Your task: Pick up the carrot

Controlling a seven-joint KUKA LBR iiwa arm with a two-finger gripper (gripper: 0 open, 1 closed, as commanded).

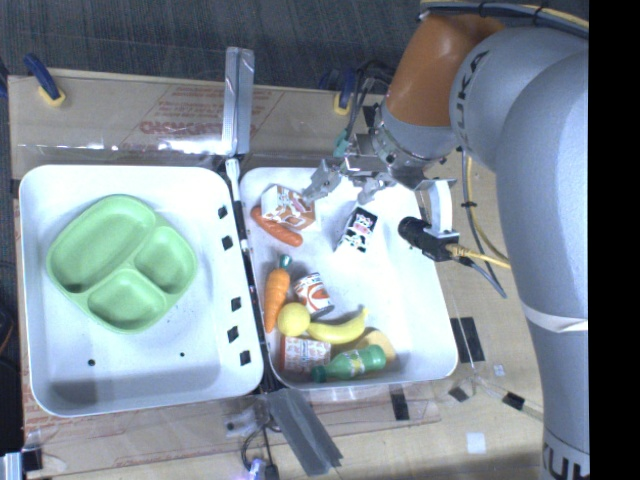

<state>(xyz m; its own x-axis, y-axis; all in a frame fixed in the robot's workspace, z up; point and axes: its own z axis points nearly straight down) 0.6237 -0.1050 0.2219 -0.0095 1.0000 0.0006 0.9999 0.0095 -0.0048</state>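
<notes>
The carrot (275,298) is orange with a small green top and lies upright along the left wall of the right bin (425,308), just above a lemon. My gripper (345,185) hovers over the far end of that bin, well above and to the right of the carrot. Its fingers are spread open, one fingertip near a snack packet (287,206), the other by a black-and-white carton (358,230). I see nothing between them.
A red-orange sausage-like item (279,232) lies under the packet. Around the carrot sit a small can (314,293), a lemon (293,318), a banana (346,326) and a green bottle (351,363). The left bin (60,388) holds a green divided plate (122,260).
</notes>
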